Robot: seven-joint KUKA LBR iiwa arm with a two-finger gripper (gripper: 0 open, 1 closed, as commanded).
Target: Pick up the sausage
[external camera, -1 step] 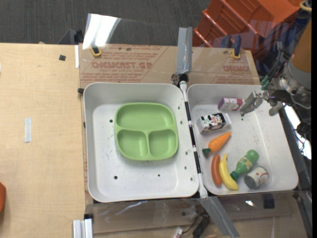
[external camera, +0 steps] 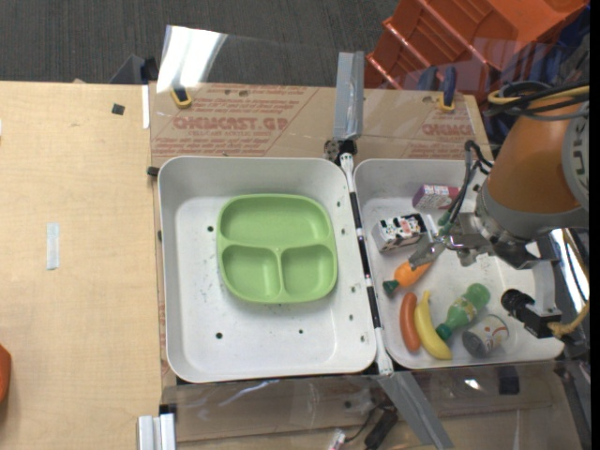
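Right bin: the sausage lies near the front wall, just left of a banana. The gripper hovers above an orange carrot, its jaws parted and holding nothing. Left bin: a green divided plate.

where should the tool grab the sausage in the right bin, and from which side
Probably at its middle, coming straight down from above. The sausage lies flat on the bin floor, long axis running near to far, so the fingers would best close across its narrow width. The banana lies close along its right side, leaving little room there; the carrot sits just beyond its far end. The tool is above the carrot now.
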